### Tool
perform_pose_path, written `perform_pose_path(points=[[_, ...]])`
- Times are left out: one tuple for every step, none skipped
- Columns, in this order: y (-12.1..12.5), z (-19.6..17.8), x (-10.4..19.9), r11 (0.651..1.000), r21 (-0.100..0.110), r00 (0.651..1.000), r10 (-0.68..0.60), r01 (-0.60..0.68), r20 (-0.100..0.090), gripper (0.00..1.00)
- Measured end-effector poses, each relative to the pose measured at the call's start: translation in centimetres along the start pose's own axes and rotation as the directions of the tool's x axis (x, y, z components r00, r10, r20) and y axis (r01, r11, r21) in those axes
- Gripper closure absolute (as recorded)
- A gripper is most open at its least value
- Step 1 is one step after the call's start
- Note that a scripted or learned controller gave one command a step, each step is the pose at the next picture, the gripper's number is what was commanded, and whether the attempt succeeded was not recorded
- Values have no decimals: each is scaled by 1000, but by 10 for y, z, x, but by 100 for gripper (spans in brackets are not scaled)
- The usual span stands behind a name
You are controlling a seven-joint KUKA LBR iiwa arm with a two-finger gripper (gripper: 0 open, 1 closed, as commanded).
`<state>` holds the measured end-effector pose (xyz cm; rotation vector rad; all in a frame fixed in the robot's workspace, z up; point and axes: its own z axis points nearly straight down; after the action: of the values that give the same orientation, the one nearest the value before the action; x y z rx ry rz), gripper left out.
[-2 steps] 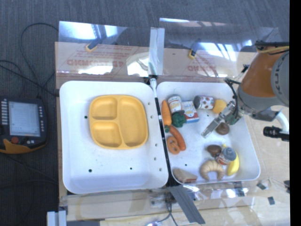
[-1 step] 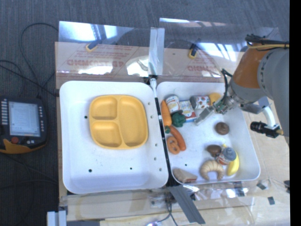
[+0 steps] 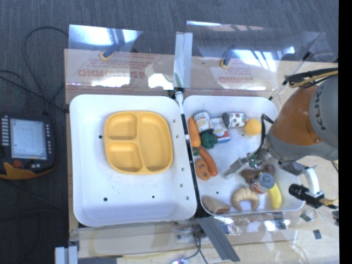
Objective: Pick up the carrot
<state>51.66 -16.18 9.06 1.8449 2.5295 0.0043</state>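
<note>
While the metal two-finger gripper (image 3: 240, 166) hovers spread and empty, the slim orange carrot (image 3: 193, 133) lies lengthwise up-left of it.

Fixed overhead camera, slanted down — both bins (image 3: 132, 213)

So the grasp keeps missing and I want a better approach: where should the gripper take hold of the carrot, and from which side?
Probably at the middle of the carrot, coming straight down from above. It lies flat and lengthwise against the left wall of the right bin, with a can and a green toy close on its right, so a side approach looks blocked. The upper half seems freest for the fingers.
</note>
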Motion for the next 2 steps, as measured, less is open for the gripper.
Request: perform_pose_path(points=[[-29,-1,-48,976,-9,976,-217,217,-3,0],[57,-16,-8,999,8,999,38,-38,-7,0]])
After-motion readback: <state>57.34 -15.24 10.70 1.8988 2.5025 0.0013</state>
